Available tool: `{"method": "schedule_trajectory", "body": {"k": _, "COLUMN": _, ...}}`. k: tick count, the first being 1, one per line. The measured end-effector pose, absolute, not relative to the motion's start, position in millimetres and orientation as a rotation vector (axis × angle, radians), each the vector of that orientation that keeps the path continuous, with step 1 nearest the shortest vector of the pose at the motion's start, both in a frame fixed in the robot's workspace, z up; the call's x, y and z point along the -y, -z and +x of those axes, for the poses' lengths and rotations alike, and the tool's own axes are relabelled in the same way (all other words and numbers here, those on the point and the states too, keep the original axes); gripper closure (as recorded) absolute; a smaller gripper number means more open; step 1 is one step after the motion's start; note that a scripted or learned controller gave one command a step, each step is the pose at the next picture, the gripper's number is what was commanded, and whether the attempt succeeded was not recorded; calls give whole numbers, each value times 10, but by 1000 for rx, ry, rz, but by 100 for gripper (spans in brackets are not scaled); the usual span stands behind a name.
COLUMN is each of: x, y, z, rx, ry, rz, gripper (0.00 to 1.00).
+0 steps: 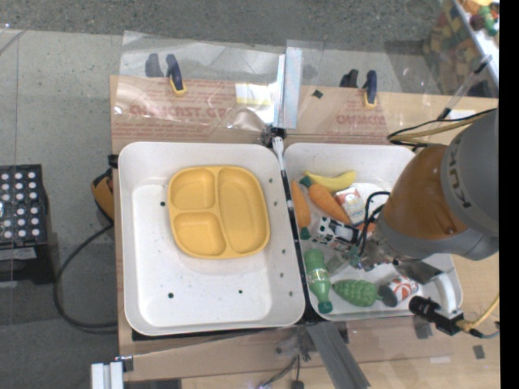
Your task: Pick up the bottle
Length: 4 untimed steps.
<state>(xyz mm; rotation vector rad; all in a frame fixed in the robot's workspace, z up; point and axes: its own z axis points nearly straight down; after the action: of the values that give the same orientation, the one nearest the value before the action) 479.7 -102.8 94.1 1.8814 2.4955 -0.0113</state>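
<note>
The bottle (317, 275) is green and lies on its side in the right bin (395, 159), close to that bin's left wall, cap end toward the front. My gripper (361, 254) hangs low over the bin's middle, a short way right of and behind the bottle. The grey arm with its orange band (422, 197) covers the bin's right half and hides the gripper's tips. Nothing shows as held.
Around the bottle lie a bumpy green item (357, 292), a small can (399, 288), two carrots (327, 203), a banana (331, 180) and a black-and-white piece (328, 230). The left bin (146, 290) holds a yellow divided plate (219, 211).
</note>
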Motion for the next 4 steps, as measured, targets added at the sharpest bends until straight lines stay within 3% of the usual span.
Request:
{"method": "schedule_trajectory", "body": {"k": 2, "x": 1037, "y": -963, "z": 4814, "rx": -2717, "ry": 18, "rz": 1531, "gripper": 0}}
{"method": "schedule_trajectory", "body": {"k": 3, "x": 1016, "y": -934, "z": 4779, "rx": -2442, "ry": 14, "rz": 1961, "gripper": 0}}
{"method": "schedule_trajectory", "body": {"k": 4, "x": 1011, "y": -938, "z": 4785, "rx": -2465, "ry": 16, "rz": 1926, "gripper": 0}}
